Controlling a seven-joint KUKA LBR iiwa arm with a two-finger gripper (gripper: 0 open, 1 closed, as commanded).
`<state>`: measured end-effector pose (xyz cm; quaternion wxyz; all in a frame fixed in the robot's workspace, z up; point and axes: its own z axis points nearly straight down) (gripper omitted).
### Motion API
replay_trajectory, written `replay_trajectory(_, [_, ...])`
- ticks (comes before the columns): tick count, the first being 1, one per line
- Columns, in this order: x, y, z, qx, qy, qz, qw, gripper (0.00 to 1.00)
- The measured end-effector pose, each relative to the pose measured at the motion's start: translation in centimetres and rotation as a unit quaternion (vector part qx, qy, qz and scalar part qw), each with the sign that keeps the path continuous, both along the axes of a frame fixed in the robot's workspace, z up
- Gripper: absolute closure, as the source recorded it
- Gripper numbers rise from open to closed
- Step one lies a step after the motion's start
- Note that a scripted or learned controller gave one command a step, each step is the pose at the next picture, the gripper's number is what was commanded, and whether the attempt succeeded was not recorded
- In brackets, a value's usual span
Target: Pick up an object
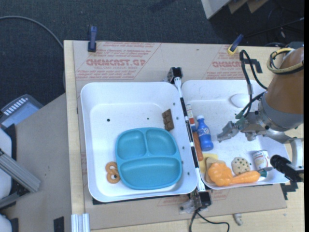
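Observation:
My gripper [228, 132] hangs over the middle of the right bin [212, 88], with the grey and orange arm reaching in from the right. Just left of it a blue bottle [203, 134] with a white cap lies beside the bin's left wall, apart from the gripper. Along the front wall lie an orange plush carrot [227, 174], a speckled cookie [240, 165] and a small can [260, 159]. A white rounded object [238, 100] rests toward the back. Nothing shows between the gripper's tips.
A thin red and orange stick [195, 141] lies along the divider. The left bin [96, 105] holds a blue divided plate [147, 157], a pretzel [113, 172] and a brown bar [168, 120]. Black cables [248, 76] trail off the arm.

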<state>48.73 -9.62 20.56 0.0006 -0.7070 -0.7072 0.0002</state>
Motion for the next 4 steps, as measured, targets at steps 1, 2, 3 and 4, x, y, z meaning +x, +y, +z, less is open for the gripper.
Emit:
replay_trajectory(1, [-0.9,0.4,-6.5,0.0002,0.001,0.000,1.0000,0.00])
replay_trajectory(2, [2.0,0.2,-12.1,0.0000,0.000,0.000,1.0000,0.00])
replay_trajectory(3, [8.5,0.5,-12.1,-0.0002,-0.001,0.000,1.0000,0.00])
replay_trajectory(4, [5.8,0.5,-12.1,0.0000,0.000,0.000,1.0000,0.00])
